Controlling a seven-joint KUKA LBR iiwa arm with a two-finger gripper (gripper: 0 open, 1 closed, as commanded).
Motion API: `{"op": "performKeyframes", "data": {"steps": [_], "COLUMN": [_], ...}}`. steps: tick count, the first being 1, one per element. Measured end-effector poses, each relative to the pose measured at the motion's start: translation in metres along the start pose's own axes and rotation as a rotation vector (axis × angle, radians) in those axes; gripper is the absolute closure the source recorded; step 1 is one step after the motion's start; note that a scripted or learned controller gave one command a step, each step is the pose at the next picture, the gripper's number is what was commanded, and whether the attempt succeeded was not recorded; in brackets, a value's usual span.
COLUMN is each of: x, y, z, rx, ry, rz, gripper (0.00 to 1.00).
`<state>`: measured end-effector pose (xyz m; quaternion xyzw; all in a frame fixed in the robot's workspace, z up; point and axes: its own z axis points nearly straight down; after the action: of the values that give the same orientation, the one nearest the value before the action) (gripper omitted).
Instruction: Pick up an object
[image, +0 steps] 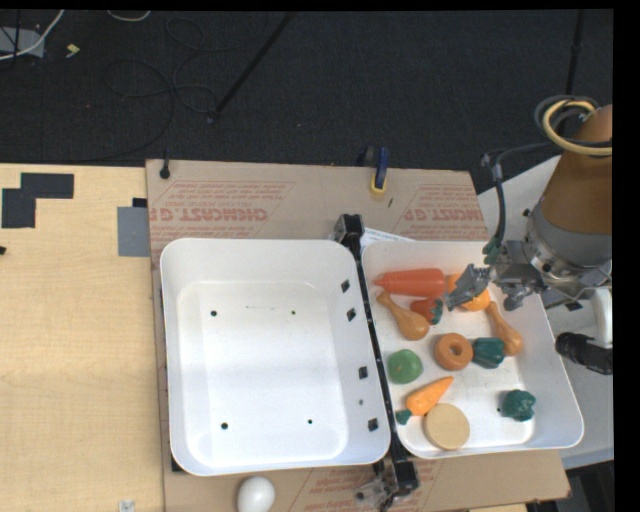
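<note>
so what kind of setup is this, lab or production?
Most likely a research lab grasping rig. Two white bins are fixed on cardboard over a bench, toy food such as a plastic carrot fills the right one, and loose cables lie on the dark floor behind.

The arm (578, 190) is showing a broad orange-brown band, tapering upward like a cone, sitting above a grey wrist ring. A yellow-rimmed loop is circling its top end. Black cables are trailing along its near side. Below the ring, dark grey metal fittings are carrying the gripper (470, 288), which is looking grey and angular, with small black parts.
</note>
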<state>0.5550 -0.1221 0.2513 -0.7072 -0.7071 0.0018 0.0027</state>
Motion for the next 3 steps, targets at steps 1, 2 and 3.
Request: {"op": "performKeyframes", "data": {"steps": [1,2,3], "x": [0.006,0.034,0.033], "y": [0.041,0.089,0.088], "z": [0.139,0.168,0.158], "rx": [0.008,0.006,0.007], "ry": [0.002,0.001,0.002], "rz": [-0.003,-0.001,0.001], "gripper": [0.0,0.0,1.0]}}
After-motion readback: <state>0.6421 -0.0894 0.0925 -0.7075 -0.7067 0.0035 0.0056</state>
